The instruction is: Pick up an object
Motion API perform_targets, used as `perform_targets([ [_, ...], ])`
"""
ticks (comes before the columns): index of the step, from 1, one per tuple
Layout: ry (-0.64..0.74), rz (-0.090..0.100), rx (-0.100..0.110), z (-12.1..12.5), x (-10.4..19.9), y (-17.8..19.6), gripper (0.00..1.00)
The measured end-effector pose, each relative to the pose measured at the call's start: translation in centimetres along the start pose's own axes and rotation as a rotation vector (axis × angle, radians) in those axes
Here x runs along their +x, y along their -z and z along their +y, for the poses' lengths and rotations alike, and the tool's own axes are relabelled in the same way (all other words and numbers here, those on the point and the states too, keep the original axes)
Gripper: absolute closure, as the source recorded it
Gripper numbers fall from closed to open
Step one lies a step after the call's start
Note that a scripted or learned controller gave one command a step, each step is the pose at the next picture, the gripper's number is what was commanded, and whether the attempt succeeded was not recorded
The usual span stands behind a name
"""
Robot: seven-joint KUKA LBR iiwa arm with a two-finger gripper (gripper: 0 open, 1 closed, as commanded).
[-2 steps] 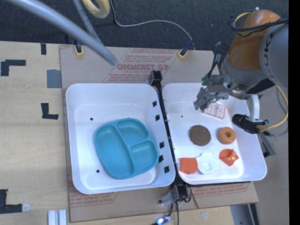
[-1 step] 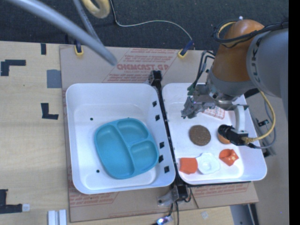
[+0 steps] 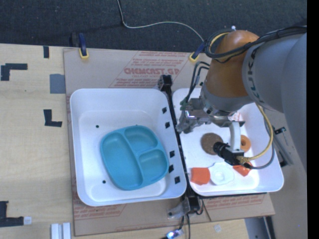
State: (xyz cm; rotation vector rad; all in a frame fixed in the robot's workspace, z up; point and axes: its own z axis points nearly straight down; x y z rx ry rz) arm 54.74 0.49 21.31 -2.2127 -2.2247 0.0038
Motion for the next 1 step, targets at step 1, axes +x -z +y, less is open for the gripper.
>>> perform_targets([
  [1,0.000,0.000,0.000,-1.53,4.63,-0.63,1.00],
])
